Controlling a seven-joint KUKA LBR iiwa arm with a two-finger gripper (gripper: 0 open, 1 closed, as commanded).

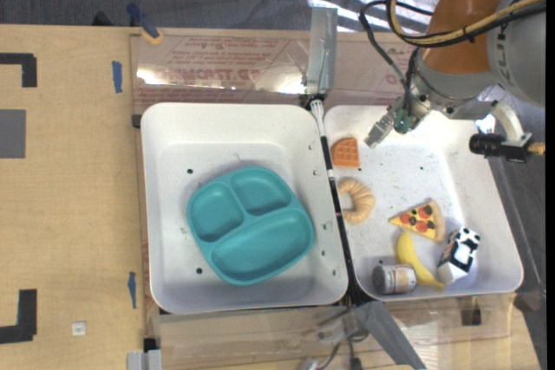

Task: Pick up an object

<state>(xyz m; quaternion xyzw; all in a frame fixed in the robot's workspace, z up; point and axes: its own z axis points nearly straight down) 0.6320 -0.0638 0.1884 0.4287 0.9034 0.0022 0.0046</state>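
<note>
Waffle (pixel 345 152) looked light, stiff; best gripped across its flat edges. Pincer (pixel 388 127) hovered just right of it, open, nothing held.

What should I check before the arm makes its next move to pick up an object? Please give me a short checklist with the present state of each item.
1. Objects available in the right bin: ok. Waffle, donut, pizza slice, banana, can and a black and white toy lie there.
2. Gripper holds nothing: ok, nothing shows between its tips.
3. Nearest target: ok, the waffle lies just left of the gripper.
4. Waffle free to grasp: not ok, it sits against the bin divider.
5. Gripper height above the bin floor: cannot tell.
6. Left bin: ok, it holds a teal plate.
</note>
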